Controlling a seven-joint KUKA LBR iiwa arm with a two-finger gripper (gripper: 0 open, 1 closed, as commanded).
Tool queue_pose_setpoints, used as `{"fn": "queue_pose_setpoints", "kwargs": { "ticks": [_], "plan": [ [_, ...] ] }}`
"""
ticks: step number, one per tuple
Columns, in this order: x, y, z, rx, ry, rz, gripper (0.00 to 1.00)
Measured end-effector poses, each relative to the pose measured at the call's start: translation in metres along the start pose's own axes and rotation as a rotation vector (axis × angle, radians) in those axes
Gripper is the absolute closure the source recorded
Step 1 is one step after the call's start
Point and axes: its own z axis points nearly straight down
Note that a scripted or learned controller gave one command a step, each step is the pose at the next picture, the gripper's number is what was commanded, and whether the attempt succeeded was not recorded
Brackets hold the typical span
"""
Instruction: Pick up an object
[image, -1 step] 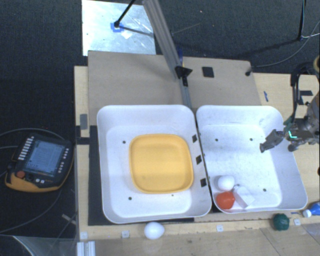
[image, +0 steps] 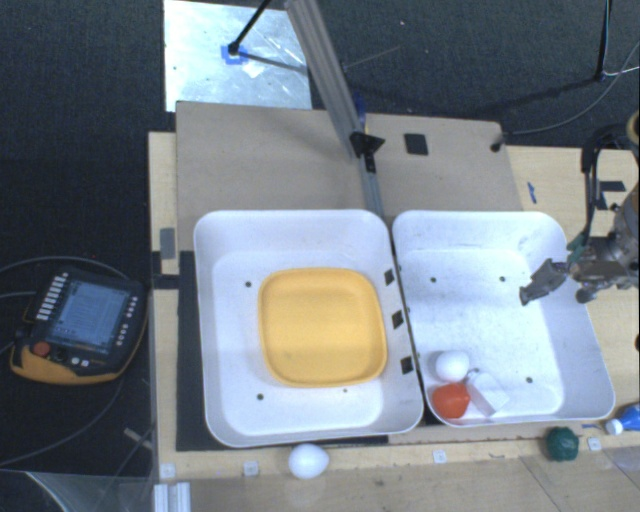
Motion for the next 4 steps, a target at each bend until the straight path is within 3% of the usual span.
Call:
{"fn": "queue_pose_setpoints", "kwargs": {
  "ticks": [2, 3, 4],
  "plan": [
    [-0.003, -0.005, 0.083, 0.002, 0.000, 0.000, 0.00],
    [-0.002, -0.004, 0.145, 0.004, 0.001, 0.000, 0.00],
    [-0.003, -0.002, 0.132, -0.001, 0.000, 0.000, 1.00]
  ]
}}
